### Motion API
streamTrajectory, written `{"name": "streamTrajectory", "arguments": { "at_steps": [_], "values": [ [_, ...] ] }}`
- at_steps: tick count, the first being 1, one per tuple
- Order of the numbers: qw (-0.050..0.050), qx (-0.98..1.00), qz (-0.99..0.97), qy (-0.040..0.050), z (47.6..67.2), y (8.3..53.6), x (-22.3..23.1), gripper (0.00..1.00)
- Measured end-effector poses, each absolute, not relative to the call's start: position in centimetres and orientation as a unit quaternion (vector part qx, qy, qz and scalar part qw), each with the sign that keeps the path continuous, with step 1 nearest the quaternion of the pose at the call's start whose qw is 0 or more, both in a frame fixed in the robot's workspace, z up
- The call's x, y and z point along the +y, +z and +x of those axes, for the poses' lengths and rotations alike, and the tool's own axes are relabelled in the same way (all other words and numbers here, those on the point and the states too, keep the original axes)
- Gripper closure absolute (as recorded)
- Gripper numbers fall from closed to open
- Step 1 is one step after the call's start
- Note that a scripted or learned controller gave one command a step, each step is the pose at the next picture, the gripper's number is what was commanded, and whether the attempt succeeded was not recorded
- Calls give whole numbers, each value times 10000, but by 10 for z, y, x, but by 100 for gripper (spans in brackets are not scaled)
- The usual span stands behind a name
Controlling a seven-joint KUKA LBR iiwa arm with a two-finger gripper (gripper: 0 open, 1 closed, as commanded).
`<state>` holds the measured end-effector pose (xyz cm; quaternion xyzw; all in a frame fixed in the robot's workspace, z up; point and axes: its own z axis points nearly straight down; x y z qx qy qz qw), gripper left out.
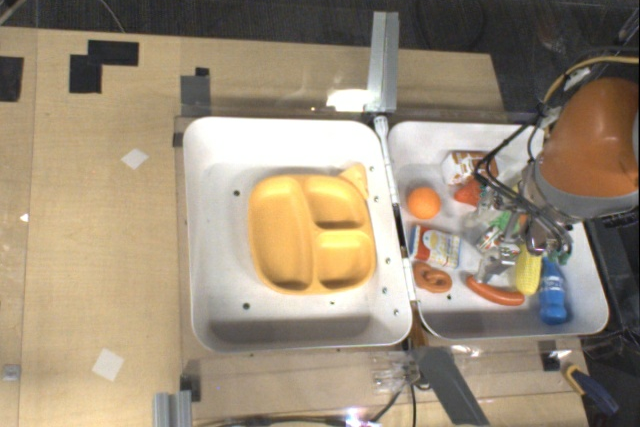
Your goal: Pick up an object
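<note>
Gripper (497, 237) low in right bin (590, 315), grip state indiscernible; step: reaching; next: close on 1 item, lift

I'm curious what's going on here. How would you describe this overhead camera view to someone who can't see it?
A grey robot arm with an orange band reaches from the right, its end effector low among small toy foods in the right-hand shallow white bin: an orange ball, a red sausage, a blue bottle. The left-hand white bin holds a yellow divided plastic tray.

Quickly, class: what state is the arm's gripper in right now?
Gripper: low in the right bin among the toys; grip state cannot be told.
</note>
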<state>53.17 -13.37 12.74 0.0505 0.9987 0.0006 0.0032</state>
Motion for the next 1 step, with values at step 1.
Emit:
{"name": "streamTrajectory", "arguments": {
  "at_steps": [1],
  "values": [
    [73,9995,319,-13,554,89,-195,0]
  ]
}}
